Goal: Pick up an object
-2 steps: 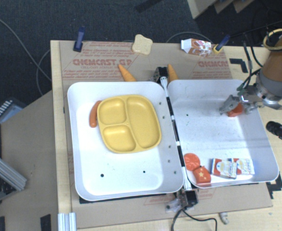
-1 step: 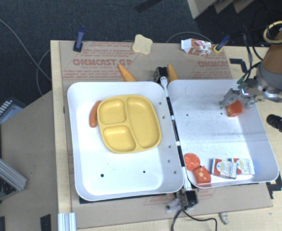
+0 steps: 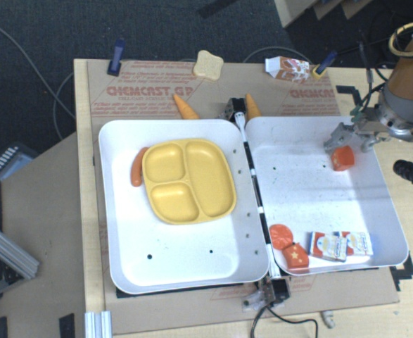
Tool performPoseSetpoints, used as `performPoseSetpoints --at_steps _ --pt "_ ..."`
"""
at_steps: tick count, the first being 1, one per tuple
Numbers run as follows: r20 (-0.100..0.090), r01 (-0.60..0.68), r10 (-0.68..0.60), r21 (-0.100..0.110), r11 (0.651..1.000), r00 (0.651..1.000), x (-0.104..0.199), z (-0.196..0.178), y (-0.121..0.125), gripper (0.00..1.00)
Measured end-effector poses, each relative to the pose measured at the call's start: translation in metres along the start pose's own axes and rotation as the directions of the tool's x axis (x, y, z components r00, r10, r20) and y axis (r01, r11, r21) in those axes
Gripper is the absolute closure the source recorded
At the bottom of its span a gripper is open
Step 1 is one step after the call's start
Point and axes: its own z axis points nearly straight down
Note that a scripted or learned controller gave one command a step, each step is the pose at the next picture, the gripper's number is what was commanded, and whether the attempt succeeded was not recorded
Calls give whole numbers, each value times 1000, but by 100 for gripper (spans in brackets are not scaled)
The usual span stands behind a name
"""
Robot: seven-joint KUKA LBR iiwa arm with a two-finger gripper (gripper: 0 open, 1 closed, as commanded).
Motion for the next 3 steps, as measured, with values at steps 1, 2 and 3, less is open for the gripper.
performPoseSetpoints --at_steps 1,2,3 --pt "-9 4 -4 0 1000 1000 5 50 5 0" --pt "-2 4 -4 -2 1000 1000 3 40 5 100" --pt "-1 0 0 1 1000 1000 75 50 25 100"
